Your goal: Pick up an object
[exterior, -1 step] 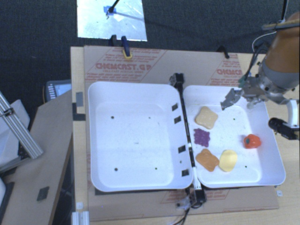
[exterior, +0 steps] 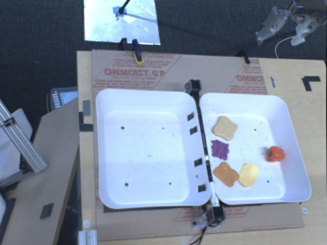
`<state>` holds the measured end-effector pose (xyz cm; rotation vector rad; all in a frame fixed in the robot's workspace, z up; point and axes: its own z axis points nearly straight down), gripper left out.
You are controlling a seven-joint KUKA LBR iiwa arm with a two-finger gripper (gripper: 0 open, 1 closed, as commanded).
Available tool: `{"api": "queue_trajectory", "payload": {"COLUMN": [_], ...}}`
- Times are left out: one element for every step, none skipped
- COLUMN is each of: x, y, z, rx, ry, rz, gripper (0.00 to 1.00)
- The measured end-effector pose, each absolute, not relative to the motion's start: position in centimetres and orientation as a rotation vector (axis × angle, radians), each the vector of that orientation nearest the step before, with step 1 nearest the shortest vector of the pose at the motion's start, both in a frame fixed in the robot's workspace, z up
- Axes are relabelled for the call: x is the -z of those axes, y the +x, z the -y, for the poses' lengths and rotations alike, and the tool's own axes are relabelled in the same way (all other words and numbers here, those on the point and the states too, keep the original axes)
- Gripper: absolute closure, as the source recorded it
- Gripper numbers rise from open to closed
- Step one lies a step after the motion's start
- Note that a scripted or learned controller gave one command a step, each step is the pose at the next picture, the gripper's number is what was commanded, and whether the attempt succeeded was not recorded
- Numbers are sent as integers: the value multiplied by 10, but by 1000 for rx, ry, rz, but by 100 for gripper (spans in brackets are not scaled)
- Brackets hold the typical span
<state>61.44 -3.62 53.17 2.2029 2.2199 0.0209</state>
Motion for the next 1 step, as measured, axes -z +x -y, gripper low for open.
{"api": "queue_trajectory", "payload": {"x": [-535], "y": [614], "z": [38], "rx": [-7], "ry": [2207], "rz": [-2227], "gripper": [100]}}
